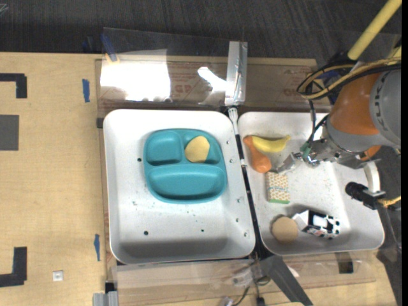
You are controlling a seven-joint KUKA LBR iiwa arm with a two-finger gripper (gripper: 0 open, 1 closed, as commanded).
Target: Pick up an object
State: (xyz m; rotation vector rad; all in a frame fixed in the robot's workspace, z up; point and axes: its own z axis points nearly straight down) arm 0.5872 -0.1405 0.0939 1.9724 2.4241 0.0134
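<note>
My gripper (285, 163) is low in the right bin (357, 238), reaching in from the right. Its tip is just right of an orange carrot-like piece (259, 162) and just above a small patterned packet (278, 188). A yellow banana (270, 144) lies at the bin's upper left, against the carrot piece. Near the front edge sit a tan round object (285, 229) and a black-and-white toy (320, 224). I see nothing held in the gripper.
The left bin (127, 222) holds a teal divided plate (185, 180) with a yellow rounded object (197, 149) in its upper right compartment. A ridge (244, 183) separates the two bins. Cables and a yellow pole (376, 21) are at the upper right.
</note>
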